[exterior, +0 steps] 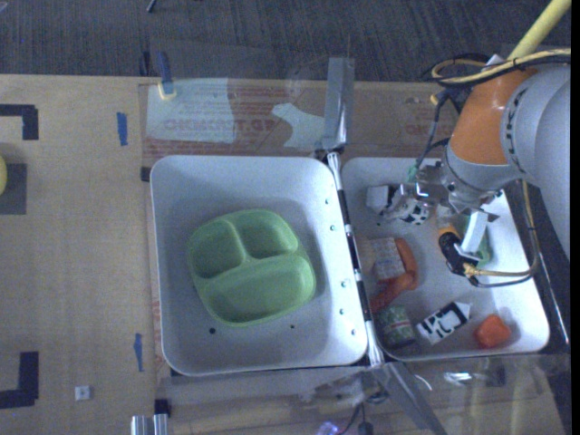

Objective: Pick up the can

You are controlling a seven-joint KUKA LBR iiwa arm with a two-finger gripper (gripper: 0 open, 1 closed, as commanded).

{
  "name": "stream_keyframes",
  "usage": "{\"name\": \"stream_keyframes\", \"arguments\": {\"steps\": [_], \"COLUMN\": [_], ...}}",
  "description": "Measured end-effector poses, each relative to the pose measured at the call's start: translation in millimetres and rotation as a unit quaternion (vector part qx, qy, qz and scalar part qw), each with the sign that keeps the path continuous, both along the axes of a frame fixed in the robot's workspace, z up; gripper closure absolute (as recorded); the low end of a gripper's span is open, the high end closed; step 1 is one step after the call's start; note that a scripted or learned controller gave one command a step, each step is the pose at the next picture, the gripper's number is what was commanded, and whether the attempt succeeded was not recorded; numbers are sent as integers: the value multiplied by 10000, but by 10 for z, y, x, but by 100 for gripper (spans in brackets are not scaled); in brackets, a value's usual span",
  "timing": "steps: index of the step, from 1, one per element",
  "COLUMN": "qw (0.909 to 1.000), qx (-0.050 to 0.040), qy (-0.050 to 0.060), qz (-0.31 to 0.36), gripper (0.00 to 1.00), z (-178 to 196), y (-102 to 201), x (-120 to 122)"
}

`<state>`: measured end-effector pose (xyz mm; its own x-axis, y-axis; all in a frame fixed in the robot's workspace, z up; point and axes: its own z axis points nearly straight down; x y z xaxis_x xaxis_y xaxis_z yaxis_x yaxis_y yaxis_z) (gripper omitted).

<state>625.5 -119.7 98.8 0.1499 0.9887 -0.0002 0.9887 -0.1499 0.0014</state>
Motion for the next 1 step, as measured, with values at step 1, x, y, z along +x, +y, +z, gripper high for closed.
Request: {"name": "stream_keyframes", "arguments": {"steps": [1], "qw": [10000], "qx": [-3], "qy": [-15], "qz": [3], "gripper": [100], "z": [108], "y": [0], "x": [9]}}
